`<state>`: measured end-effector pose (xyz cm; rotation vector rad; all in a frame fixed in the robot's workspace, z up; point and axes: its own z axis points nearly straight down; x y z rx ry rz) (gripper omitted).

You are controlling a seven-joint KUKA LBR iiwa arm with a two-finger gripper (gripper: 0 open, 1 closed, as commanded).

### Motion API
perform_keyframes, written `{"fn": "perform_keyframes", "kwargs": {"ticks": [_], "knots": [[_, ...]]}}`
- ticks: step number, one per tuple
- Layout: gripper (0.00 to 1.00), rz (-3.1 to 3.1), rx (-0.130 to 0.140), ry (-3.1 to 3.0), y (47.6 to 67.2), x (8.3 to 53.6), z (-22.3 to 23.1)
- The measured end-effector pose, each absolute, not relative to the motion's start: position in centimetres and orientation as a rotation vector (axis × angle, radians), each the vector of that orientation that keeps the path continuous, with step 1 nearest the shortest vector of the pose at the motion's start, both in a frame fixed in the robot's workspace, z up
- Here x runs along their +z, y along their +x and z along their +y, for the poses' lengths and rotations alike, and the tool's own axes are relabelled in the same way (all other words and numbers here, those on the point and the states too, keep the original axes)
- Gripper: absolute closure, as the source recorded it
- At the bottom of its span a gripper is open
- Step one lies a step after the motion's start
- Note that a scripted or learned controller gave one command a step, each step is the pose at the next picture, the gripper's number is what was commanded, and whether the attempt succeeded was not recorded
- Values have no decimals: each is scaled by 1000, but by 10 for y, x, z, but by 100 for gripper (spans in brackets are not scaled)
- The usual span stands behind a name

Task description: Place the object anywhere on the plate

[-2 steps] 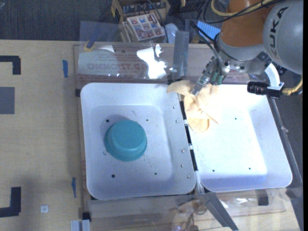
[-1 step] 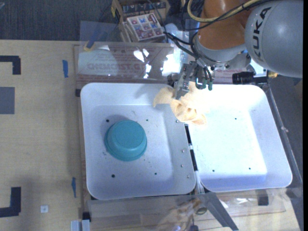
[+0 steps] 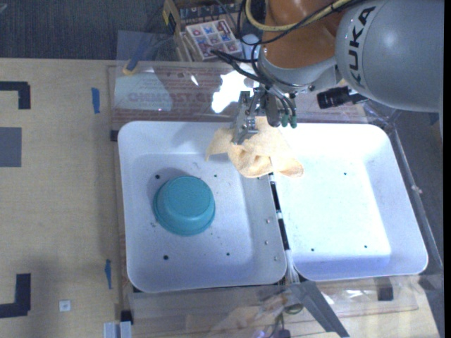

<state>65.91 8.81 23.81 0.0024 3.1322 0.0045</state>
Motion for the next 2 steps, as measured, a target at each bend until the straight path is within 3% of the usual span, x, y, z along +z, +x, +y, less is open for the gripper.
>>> {"fn": "perform_keyframes", "kwargs": {"ticks": [1,2], "knots": [[100,3132,6,-2,665,230,139],[0,3131,6,-2,666,231,139]]}}
